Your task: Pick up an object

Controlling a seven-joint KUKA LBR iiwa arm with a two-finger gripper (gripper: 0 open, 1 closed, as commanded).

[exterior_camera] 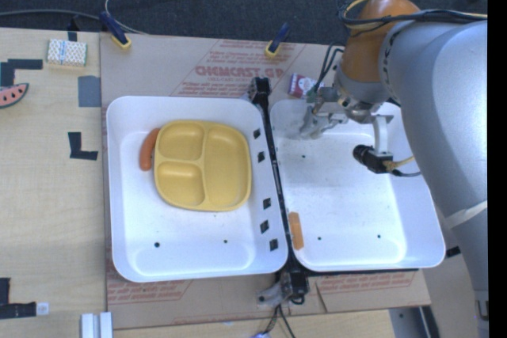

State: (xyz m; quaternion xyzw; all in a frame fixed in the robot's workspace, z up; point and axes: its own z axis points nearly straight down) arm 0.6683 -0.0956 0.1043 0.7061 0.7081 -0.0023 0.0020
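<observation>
gripper (317,121) state cannot tell | orange piece (295,230) well apart, right bin (348,202)

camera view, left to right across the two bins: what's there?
orange sausage-shaped piece → yellow divided plate → small orange piece at the right bin's left wall → gripper → grey arm

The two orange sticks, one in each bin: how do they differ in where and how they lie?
The left orange stick lies in the left bin, tucked against the yellow divided plate. The right orange stick lies in the right bin, alone by the divider wall. The left looks redder; the right, paler. Both lie flat, roughly lengthwise.
</observation>
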